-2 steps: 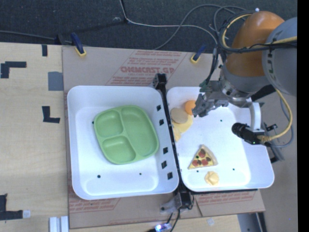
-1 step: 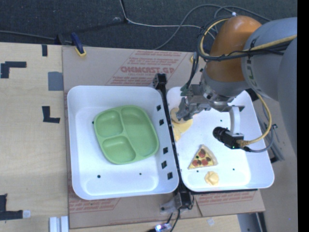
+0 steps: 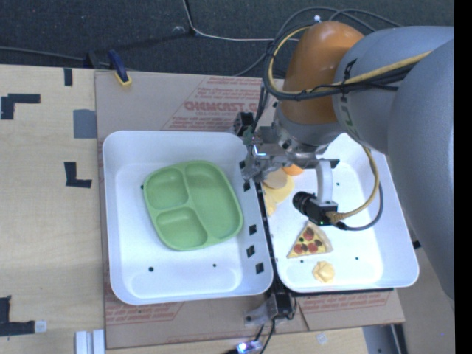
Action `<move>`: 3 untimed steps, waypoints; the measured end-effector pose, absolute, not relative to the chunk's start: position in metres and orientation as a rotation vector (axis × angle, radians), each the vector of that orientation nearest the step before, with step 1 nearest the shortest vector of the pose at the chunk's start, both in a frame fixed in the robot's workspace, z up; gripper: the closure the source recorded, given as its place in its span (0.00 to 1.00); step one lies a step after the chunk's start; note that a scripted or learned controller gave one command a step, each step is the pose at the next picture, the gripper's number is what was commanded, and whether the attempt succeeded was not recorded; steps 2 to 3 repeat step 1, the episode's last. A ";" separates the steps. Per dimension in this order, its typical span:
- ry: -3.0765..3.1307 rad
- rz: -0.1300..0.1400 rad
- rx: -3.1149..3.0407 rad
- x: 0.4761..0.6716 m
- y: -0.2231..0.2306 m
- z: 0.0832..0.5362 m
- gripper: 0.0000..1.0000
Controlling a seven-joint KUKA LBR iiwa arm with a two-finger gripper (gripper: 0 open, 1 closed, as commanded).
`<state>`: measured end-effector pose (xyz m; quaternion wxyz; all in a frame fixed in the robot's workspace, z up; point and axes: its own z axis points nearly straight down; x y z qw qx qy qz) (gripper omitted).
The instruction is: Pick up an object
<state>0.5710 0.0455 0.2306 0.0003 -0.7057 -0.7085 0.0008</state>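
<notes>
My gripper (image 3: 267, 167) hangs under the orange-banded wrist at the left side of the right bin (image 3: 391, 234), close to the wall between the two bins. Just beneath it lie a pale yellow flat piece (image 3: 278, 195) and a small orange piece (image 3: 293, 171), both partly hidden by the arm. A toy pizza slice (image 3: 310, 242) rests lower in the same bin, and a small yellow lump (image 3: 323, 272) sits near the bin's front edge. The view does not show whether anything is in the gripper.
A green divided plate (image 3: 193, 205) lies in the left bin (image 3: 118, 220). A black connector with a yellow cable (image 3: 316, 208) hangs from the arm above the pizza slice. The arm's bulk covers the right bin's far right part.
</notes>
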 end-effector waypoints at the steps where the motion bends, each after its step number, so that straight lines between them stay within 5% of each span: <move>1: -2.227 0.001 -2.213 0.562 0.094 0.237 1.00; 3: -2.227 0.001 -2.213 0.562 0.094 0.237 1.00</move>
